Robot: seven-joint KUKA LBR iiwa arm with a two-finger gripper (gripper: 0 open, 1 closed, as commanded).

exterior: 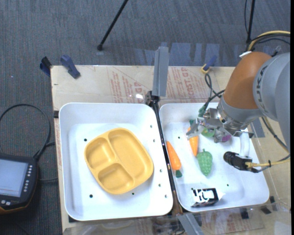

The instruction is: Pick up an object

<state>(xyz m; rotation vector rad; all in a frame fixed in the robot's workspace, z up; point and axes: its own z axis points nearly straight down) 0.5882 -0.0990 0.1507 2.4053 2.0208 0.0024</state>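
Here's the arm [257,89], reaching in from three o'clock, orange band above the wrist, bent low over the right bin [245,187]. The claw [209,127] sits at the bin's upper middle, a clutter of metal and cable, and from this angle I can't tell how it is set or whether anything is in its grip.

Just below the claw, at six o'clock, a small carrot [194,145] lies with its tip toward the bottom. Just beside it at five o'clock is the green grapes [205,162] piece. A longer carrot [173,155] lies along the bin's left wall, at nine o'clock from the grapes, green end down. At the bin's six o'clock edge sits a black-and-white box [205,196]. A black cylinder [236,160] on a cable hangs at three o'clock from the grapes.

The left bin [71,180] carries a yellow tray [118,159] with three compartments, tilted off square, well apart from the claw. Both bins rest on the desk [108,84].
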